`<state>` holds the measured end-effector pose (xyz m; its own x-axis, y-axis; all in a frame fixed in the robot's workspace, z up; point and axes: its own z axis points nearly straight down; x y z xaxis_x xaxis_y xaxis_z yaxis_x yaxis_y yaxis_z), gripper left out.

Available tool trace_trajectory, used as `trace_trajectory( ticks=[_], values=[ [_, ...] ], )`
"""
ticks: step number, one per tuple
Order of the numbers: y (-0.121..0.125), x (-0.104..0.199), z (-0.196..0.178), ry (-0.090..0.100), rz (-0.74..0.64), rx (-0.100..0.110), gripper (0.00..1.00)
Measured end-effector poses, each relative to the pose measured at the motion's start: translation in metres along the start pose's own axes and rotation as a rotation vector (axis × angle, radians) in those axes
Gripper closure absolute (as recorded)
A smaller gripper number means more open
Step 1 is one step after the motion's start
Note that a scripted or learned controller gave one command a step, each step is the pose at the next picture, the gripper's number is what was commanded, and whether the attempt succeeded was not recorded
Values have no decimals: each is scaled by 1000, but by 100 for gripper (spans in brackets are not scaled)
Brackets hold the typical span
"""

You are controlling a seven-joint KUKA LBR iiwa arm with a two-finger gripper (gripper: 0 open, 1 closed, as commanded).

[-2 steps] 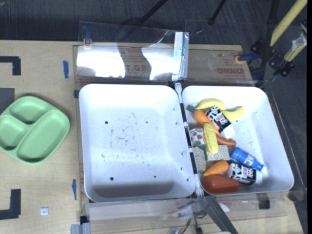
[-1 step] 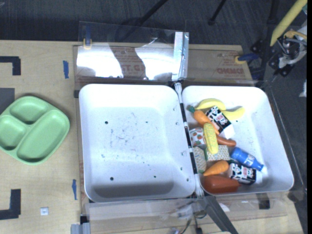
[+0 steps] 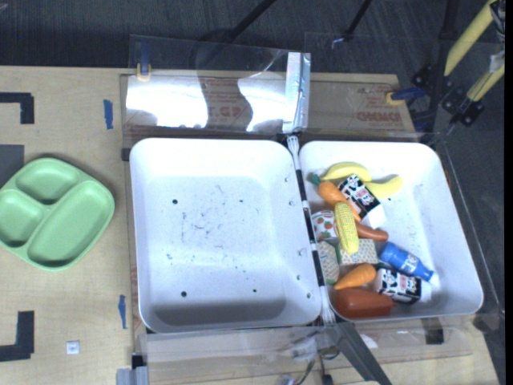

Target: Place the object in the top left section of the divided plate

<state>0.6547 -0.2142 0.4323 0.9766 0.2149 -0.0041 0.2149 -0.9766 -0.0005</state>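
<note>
Bench first: you're looking down on a pale wooden bench [image 3: 64,119] with black corner marks [image 3: 20,107] and bits of blue tape [image 3: 107,113] on its left part. Dark carpet [image 3: 80,6] runs behind it, crossed by thin black stand legs [image 3: 272,6], and a yellow pole [image 3: 473,26] slants in the far right corner.

Your green divided plate [image 3: 103,192] sits on the wood at the left edge, well apart from the objects, and all three of its sections are bare. The left bin [image 3: 216,215] lies just beside it, scuffed and speckled. A glossy clear sheet [image 3: 208,95] stands behind that bin, catching glare.

Now the right bin [image 3: 437,207]. Everything you could pick is heaped along its left wall: a yellow banana [image 3: 353,171] at the back, a black-and-white carton [image 3: 357,192] touching it, a corn cob [image 3: 346,224] in the middle, a blue bottle [image 3: 405,261] angled to the right, an orange carrot [image 3: 355,277] and a red piece [image 3: 362,301] at the near end. Which one counts as the task's object, you can't tell from here.

As for the gripper, I cannot tell whether it is released or clenched.
</note>
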Motion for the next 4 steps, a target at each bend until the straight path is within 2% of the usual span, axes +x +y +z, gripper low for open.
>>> trace_trajectory(
  ticks=[1, 2, 3, 4],
  values=[
    [-66, -35, 0, -2, -339, 2, 0],
    [8, -4, 79, -1, -62, 2, 0],
    [-58, -54, 117, -2, 12, 2, 0],
    [-5, 6, 73, 0, -15, 1, 0]
  ],
)
